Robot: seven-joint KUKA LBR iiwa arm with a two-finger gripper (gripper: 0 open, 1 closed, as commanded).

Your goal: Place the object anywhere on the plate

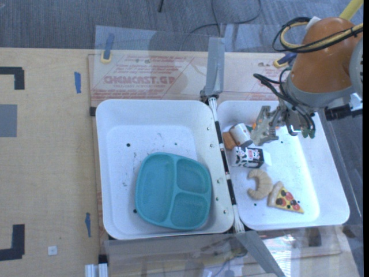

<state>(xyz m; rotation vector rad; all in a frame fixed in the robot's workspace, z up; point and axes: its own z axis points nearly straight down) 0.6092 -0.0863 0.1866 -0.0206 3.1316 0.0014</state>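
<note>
A teal divided plate (173, 191) lies in the left bin (115, 126), toward its front. The right bin (323, 178) holds a small orange and white can (238, 135), a black and white carton (249, 156), a tan croissant (260, 184) and a pizza slice (285, 198). My gripper (263, 130) hangs low in the right bin's back left part, just right of the can and above the carton. I see nothing held between its fingers.
A grey divider strip (215, 68) rises behind the seam between the two bins. Cables (291, 30) loop over the orange wrist band (323, 53) at the upper right. The wooden bench (46, 154) extends to the left.
</note>
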